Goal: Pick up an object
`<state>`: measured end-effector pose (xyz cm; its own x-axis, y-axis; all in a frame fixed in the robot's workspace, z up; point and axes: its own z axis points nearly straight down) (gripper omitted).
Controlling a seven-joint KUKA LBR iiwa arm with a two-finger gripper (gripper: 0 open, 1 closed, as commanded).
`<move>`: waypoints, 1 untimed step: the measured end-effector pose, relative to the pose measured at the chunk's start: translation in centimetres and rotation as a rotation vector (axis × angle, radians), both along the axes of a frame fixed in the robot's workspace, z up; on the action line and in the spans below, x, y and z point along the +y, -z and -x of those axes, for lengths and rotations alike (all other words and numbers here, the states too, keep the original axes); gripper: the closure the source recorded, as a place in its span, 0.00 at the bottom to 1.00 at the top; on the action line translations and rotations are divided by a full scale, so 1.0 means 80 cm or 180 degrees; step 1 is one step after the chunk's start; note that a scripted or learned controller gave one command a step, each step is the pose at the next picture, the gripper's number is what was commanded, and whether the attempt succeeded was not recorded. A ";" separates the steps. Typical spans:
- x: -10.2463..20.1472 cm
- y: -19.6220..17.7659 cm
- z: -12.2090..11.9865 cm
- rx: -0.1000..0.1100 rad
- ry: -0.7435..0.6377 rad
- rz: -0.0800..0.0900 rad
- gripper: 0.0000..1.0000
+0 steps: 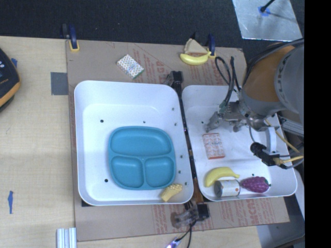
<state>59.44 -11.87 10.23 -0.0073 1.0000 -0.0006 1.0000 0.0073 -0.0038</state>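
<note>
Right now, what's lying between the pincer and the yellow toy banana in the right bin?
In the camera view, a flat pink-and-white packet lies between the pincer and the yellow toy banana.

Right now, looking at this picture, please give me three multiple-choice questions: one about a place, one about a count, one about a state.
1. Where does the blue divided plate lie?
A. In the left bin
B. In the right bin
C. On the cardboard outside the bins

2. How many bananas are in view?
A. One
B. Two
C. Four

3. How does the gripper stand to the small packet in the right bin?
A. It clamps the packet
B. It hangs just above it in the picture, holding nothing
C. It presses the packet into the left bin

Answers:
1. A, since the plate rests on the left bin's floor.
2. B, one banana lies in the right bin, another banana sits on the cardboard beyond the bins.
3. B, because the packet lies flat and apart from the gripper.
</note>
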 end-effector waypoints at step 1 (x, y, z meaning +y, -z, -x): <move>0.025 0.014 0.045 0.0003 0.0010 0.0000 0.00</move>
<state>55.81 -9.89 9.12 -0.0041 1.0000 -0.0004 1.0000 0.0041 -0.0047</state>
